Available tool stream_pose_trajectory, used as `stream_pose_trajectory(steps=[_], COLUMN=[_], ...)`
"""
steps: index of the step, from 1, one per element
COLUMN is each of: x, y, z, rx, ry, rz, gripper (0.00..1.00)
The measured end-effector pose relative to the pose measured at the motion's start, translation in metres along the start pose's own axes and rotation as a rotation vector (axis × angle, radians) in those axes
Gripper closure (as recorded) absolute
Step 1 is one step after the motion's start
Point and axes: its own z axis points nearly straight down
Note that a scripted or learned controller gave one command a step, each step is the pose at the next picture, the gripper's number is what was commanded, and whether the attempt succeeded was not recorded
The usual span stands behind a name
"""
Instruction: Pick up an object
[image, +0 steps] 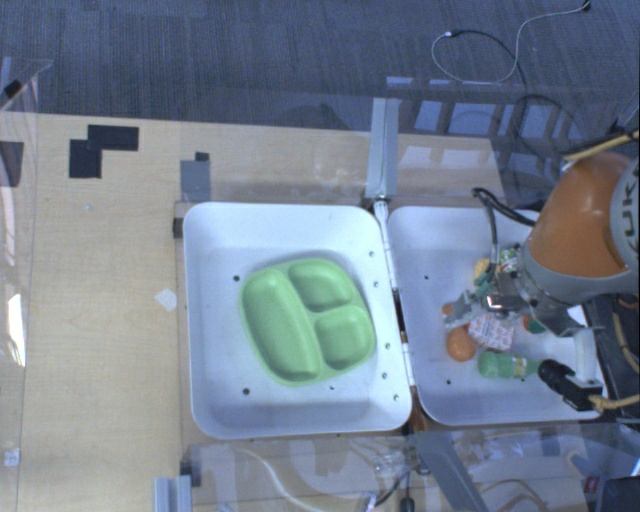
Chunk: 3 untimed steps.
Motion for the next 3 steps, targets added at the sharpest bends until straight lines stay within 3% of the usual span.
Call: stream_pose_trajectory(steps=[1, 2, 3], x=[-0.004, -0.006, 0.025], y=[0.017, 0.021, 0.062], z=[0.072, 0.058, -0.021], rx=[-0.016, -0.031, -0.004], ry=[-0.006, -0.015, -0.001], rz=[-0.120, -0.120, -0.187], gripper=[0.00, 1.00, 1.00])
